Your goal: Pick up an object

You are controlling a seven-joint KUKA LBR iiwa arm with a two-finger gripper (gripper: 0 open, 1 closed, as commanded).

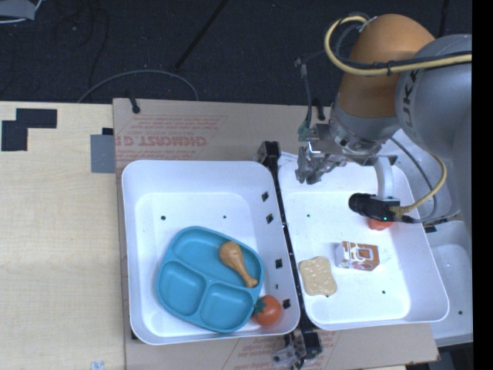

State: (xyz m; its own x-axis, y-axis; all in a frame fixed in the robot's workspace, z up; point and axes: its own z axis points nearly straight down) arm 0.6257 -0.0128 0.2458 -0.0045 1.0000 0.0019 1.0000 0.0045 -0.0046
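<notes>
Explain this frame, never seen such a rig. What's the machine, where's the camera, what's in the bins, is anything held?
This is a single picture from a fixed camera above the bench, looking down at a slant. The grey arm with the orange band is a KUKA robot reaching in from the right. Its gripper hangs over the far left corner of the right bin and does not appear to hold anything. The left bin holds a blue divided plate with a toy drumstick on it, and a tomato at the plate's near right corner. The right bin holds a bread slice and a small carton.
</notes>
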